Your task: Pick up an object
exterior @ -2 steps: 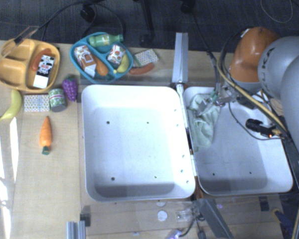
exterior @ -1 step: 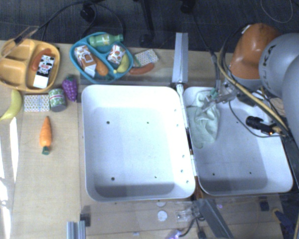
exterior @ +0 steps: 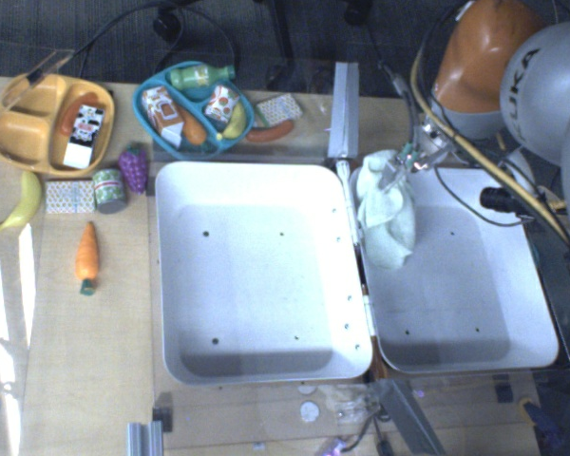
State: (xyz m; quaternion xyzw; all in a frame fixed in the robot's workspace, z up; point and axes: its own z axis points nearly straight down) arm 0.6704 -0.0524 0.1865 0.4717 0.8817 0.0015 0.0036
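A pale, crumpled cloth (exterior: pixel 388 226) lies at the far left of the right bin (exterior: pixel 475 357), against the divider. Its top is drawn up into a peak that runs into my gripper (exterior: pixel 397 171). The gripper reaches in from the right, under the orange band of the arm, and is shut on the cloth's upper fold. The lower part of the cloth hangs down and rests on the bin floor. The left bin (exterior: pixel 256 255) has a bare white floor.
Left of the bins, on the wooden bench, lie a banana (exterior: pixel 21 202), a carrot (exterior: pixel 87 255), purple grapes (exterior: pixel 133 167) and a small can (exterior: pixel 107 190). A blue tray (exterior: pixel 150 122) and a yellow tray (exterior: pixel 14 141) of toy food stand behind. Cables hang by the arm.
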